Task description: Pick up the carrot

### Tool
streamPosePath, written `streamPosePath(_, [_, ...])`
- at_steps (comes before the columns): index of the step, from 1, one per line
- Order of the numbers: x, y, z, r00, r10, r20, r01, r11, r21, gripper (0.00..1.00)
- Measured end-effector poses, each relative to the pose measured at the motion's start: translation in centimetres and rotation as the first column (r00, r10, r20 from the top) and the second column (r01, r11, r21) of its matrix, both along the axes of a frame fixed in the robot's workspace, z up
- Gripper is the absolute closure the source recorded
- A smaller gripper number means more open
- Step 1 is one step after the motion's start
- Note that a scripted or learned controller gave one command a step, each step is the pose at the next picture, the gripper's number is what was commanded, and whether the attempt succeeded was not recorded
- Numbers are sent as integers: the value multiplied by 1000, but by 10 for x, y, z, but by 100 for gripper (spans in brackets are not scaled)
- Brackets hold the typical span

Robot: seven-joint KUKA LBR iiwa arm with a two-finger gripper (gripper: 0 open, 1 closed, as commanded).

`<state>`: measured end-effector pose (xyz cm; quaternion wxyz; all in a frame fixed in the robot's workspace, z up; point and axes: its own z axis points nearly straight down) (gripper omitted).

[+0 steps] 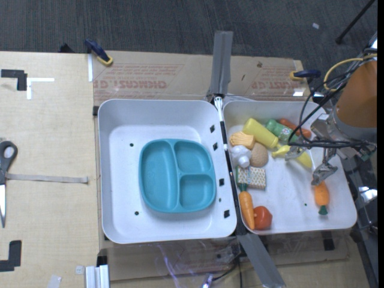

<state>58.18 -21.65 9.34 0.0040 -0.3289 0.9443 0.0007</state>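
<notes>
A: Where does the arm [359, 95] stand?

B: It comes in at the right edge, its orange band cut off by the frame. The wrist hangs over the right bin [282, 203], with black and yellow cables looping off it toward the bin's middle. The tool [324, 174] points down near the bin's right wall.

A: Open or closed?

B: I cannot tell. The metal tips are small and blurred, and the gap between them does not read.

A: And the carrot?

B: There are two orange, carrot-like pieces in the right bin. A small one [322, 195] with a green end lies just below the tool, perhaps touching it; nothing shows it between the tips. A longer one [246, 209] lies by the bin's left wall, just beside a red piece [262, 216].

A: What else is in that bin?

B: A heap of toy food toward its upper left: a yellow piece [260, 132], a green one [277, 127] partly hidden by cables, a tan round one [259, 156], a waffle-like square [257, 177]. Several overlap, so their edges are hard to make out.

A: The left bin?

B: The left bin [114, 161] holds a teal tray [177, 176] with three sections. Left of that bin, scissors [6, 161] lie on the surface [48, 209], cut off by the frame.
</notes>
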Motion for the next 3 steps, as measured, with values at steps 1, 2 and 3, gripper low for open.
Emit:
streamPosePath(1, [-74,3,10,999,-31,37,31,1000,-3,0])
streamPosePath(2, [-75,2,18,999,-29,29,29,1000,-4,100])
streamPosePath(3, [-62,71,93,982,-187,0,187,982,-2,100])
